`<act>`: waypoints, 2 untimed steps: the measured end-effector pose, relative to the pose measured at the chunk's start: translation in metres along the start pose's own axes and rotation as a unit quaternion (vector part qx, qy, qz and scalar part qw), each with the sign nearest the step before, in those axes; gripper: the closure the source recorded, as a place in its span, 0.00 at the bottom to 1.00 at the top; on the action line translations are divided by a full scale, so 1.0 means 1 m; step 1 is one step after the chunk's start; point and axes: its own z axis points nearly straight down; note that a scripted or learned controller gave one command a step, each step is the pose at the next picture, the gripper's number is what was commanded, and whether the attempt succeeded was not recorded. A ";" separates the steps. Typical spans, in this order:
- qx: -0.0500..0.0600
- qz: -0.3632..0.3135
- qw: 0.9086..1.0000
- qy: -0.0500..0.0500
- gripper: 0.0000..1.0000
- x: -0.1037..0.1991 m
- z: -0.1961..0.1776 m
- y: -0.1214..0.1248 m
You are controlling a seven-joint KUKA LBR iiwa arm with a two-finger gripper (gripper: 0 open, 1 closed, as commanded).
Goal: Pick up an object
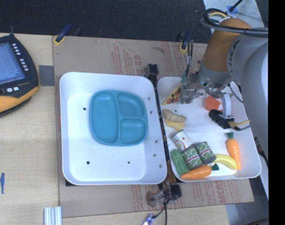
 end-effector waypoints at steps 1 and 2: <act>0.000 0.000 1.000 0.000 0.00 0.000 0.000 0.000; -0.001 0.001 1.000 0.001 0.00 0.003 0.011 0.000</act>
